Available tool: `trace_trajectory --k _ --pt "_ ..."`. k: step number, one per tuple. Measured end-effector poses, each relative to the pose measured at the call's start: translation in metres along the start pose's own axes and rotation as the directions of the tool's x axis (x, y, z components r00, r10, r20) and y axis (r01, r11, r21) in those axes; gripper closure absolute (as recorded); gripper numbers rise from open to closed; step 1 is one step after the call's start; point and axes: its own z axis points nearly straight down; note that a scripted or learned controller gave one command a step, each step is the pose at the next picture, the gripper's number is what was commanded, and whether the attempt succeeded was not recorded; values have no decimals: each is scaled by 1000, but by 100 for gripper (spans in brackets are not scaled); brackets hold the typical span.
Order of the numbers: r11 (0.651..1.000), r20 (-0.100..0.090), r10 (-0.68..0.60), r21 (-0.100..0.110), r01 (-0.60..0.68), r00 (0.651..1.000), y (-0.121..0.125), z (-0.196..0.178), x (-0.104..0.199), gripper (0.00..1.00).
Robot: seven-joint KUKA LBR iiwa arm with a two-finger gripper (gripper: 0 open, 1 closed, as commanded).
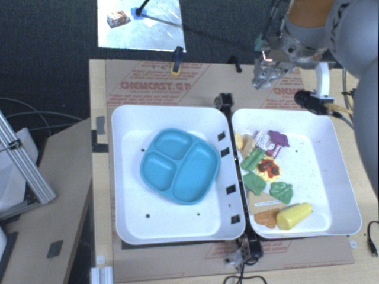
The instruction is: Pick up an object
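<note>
My gripper hangs high above the back edge of the right bin, near its far left corner, with nothing visible between its fingers. Below it, the right bin holds several toy food pieces: a yellow lemon-like piece at the front, green leafy pieces, an orange piece, a purple piece and a red-and-yellow piece. The left bin holds a blue divided plate.
A black divider with clips runs between the two bins. The grey arm fills the upper right. A shiny sheet with a small object lies behind the bench. A metal frame stands at the left.
</note>
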Motion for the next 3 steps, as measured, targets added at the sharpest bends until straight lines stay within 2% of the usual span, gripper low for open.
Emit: trace_trajectory --k 1,2,3 --pt "1000 -1 5 8 -5 1000 -3 -52 -27 100" --pt "1000 -5 -6 -1 6 1000 -1 -176 26 100" --pt "1000 -2 5 10 -5 1000 -1 -221 -16 100"
